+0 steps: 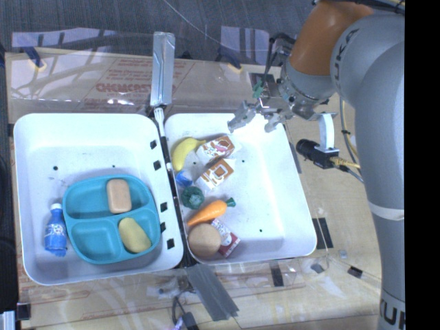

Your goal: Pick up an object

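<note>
**benchwatcher:** So where's the claw sitting? I see the grey arm with the orange band coming in from the right side of the frame.

**pickbot_fan:** Yep, the gripper hangs over the upper edge of the right bin, around upper middle of the frame. Its two fingers are spread apart with bare bin floor showing between them, so it's open and has hold of nothing.

**benchwatcher:** And the stuff it could grab?

**pickbot_fan:** All bunched along the left side of that right bin. A banana sits nearest the claw, just lower left of it. Right beside the banana are two small cartons, one just below the other. Under those there's a small blue thing and a dark green thing, too small to say what they are. Then a carrot lying at a slant, and below it a round tan ball-like thing touching a little red packet near the bin's lower left corner.

**benchwatcher:** Left bin?

**pickbot_fan:** The left bin has a teal divided tray. One tan block lies in its upper right compartment, and a yellowish lump in the lower right one. A small blue bottle lies just left of the tray, against its rim.
</note>
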Robot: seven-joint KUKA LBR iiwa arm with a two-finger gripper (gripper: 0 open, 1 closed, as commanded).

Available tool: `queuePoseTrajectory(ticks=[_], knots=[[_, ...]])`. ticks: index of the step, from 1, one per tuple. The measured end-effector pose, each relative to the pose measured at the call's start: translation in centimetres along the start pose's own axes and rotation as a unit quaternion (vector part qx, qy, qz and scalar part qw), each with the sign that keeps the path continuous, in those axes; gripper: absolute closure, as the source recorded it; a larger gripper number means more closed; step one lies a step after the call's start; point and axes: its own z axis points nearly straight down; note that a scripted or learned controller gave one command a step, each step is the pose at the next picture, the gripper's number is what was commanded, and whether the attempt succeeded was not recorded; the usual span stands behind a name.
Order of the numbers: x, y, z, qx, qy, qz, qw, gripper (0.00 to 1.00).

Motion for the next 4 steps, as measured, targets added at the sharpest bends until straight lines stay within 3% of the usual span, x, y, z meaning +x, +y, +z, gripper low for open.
queuePoseTrajectory(ticks=[1,2,3,4], knots=[[3.7,2.6,11.9,-0.013,-0.002,-0.004,0.9999,0.0],[3.9,-7.7,13.9,-0.007,-0.002,-0.114,0.9935,0.0],[4.0,-7.6,12.9,-0.007,-0.001,-0.117,0.9932,1.0],[8.3,-10.8,4.2,-0.004,-0.001,-0.105,0.9944,1.0]])
